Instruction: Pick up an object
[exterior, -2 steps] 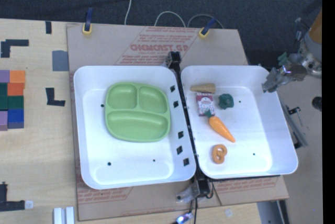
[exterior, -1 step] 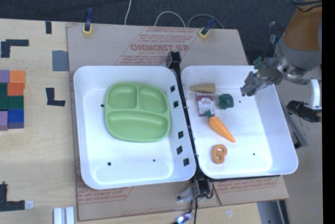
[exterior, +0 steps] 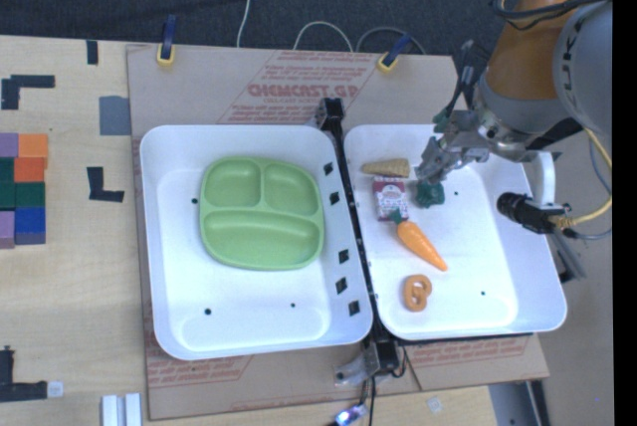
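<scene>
White bins: two, side by side on the worktop [exterior: 90, 315]. Left bin [exterior: 164, 315]: one green divided plate [exterior: 263, 213], lots of bare floor near and right of it. Right bin [exterior: 518, 305]: five items. One dark green toy [exterior: 430, 193], one tan cone [exterior: 386, 168], one red packet [exterior: 389, 198], one carrot [exterior: 421, 245], one pretzel [exterior: 417, 293]. My end effector [exterior: 435, 177] is low in the right bin's far part, tips right at the dark green toy; can't tell how far open it is or whether it has hold of anything. Items cluster toward that bin's left wall; its right half is open. One stack of coloured blocks [exterior: 24, 187] at worktop's left edge.
</scene>
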You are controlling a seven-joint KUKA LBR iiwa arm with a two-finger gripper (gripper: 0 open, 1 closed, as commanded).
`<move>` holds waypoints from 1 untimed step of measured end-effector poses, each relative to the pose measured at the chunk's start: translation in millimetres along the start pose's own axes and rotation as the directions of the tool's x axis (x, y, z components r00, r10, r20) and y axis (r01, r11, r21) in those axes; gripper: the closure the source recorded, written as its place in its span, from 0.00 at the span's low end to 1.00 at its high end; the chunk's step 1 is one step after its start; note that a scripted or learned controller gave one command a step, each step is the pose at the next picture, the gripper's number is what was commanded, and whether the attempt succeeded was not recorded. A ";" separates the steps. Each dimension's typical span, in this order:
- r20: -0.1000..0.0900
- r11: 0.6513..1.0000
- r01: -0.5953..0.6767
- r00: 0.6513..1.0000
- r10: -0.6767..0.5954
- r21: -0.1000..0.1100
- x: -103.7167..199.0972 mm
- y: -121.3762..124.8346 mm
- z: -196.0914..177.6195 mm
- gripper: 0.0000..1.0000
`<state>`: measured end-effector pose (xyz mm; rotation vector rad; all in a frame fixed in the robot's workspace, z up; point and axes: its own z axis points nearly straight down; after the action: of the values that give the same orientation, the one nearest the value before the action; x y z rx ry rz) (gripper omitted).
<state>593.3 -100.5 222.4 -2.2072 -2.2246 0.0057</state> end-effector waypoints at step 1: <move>0.001 1.000 -0.002 1.000 0.002 0.000 43.9 5.2 4.0 1.00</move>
<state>598.1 -56.5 218.5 -2.2097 -2.2238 0.0066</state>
